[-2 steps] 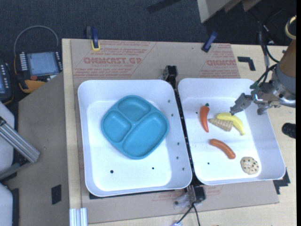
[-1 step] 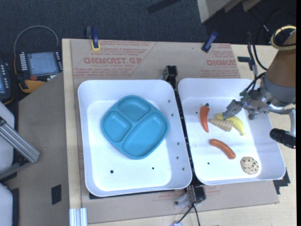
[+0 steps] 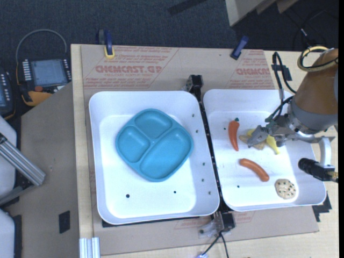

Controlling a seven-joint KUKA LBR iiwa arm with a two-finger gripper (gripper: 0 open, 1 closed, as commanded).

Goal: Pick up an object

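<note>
The right bin (image 3: 236,195) holds a red-orange pepper with a green stem (image 3: 234,134), a sausage (image 3: 253,169) and a round cookie (image 3: 285,188). A yellow, banana-like piece (image 3: 274,144) lies near the bin's middle right. My gripper (image 3: 257,138) reaches in from the right and sits low over the left end of that yellow piece, covering part of it. The pepper lies just left of the gripper and apart from it.
A blue divided plate (image 3: 155,144) rests in the left bin (image 3: 107,198). A black clamp (image 3: 194,83) sits at the top of the rim between the bins. The arm's orange band (image 3: 320,87) and grey wrist hang over the right bin's right side.
</note>
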